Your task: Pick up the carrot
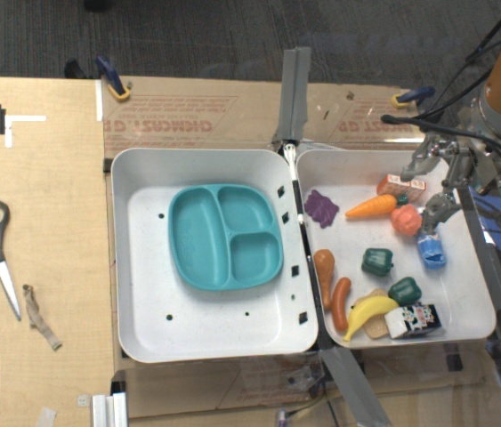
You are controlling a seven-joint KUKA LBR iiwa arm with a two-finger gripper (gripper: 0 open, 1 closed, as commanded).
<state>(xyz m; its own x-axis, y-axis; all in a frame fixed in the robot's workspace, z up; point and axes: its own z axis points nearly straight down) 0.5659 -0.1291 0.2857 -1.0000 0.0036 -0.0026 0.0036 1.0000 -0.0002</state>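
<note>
Pale wooden bench top (36,194) carries two shallow white plastic bins side by side, seen from above at a slant.

Nearest the viewer, at the right bin's (472,327) six o'clock edge, lie a yellow toy banana (367,312) and a small black-and-white carton (415,320). Toward its centre sit two dark green toy peppers (377,260), and at nine o'clock two orange-red sausage shapes (325,269).

Farther back, toward twelve o'clock, the orange tapered toy carrot (372,207) lies on its side, touching a pinkish-red ball (406,220) at its thick end. A purple crinkled piece (321,208) lies just beside its tip.

Metal two-finger gripper (434,189) hangs at the bin's two o'clock, fingers spread with nothing between them, above the ball and a blue item (432,251).

To grasp well, it should probably shift toward nine o'clock, straddle the carrot's middle across its narrow width, and avoid the ball.

Left bin (134,265) holds a teal divided plate (227,236).

Most of the arm is cut off at the right edge, and a red-and-white box (398,185) is partly hidden behind the fingers.
</note>
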